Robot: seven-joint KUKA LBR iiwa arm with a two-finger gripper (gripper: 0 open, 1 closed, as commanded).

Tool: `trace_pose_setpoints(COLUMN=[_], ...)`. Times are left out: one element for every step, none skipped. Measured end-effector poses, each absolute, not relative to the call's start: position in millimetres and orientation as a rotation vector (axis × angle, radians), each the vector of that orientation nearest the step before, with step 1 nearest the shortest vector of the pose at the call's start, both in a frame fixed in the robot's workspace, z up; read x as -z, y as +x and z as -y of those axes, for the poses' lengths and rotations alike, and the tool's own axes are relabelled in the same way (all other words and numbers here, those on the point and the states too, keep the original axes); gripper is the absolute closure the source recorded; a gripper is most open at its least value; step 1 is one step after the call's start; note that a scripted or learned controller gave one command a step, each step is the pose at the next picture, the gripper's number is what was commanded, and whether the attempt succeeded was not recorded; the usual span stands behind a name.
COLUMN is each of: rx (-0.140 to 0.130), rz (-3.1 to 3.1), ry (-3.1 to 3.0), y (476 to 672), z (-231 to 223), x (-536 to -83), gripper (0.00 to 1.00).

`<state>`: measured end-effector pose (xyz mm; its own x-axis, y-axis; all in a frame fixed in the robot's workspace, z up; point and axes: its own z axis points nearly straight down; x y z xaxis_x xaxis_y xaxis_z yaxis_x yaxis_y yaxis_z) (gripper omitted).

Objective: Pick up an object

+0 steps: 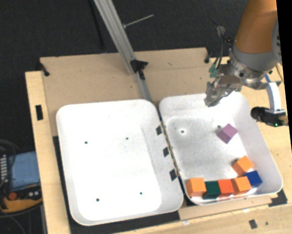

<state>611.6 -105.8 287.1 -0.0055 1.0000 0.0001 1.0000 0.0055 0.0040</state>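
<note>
Pale wood worktop (100, 77) carried two white bins. Over the right bin's (260, 146) far edge hung the hand (212, 99); whether open or closed, I couldn't tell. A purple block (227, 132) lay mid-bin, likely light, rigid, best pinched across flat faces.

Right bin (250, 123): middle and far half open, only the purple block (227, 132) sits alone mid-floor with room all round it. Near wall is crowded: a row of 5 blocks (225, 185), orange, green, orange, orange, blue, touching side to side, plus 1 orange block (243, 164) just behind the row. Left bin (70, 163) floor is open throughout; slanted metal rail (119, 36) crosses above the far surface (90, 78).
</note>
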Motion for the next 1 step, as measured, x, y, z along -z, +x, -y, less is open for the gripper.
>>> trace_pose_setpoints(rx=[-0.003], rz=[-2.227], ry=[2.212], y=[621.5], z=[52.4], x=[-287.4], gripper=[1.0])
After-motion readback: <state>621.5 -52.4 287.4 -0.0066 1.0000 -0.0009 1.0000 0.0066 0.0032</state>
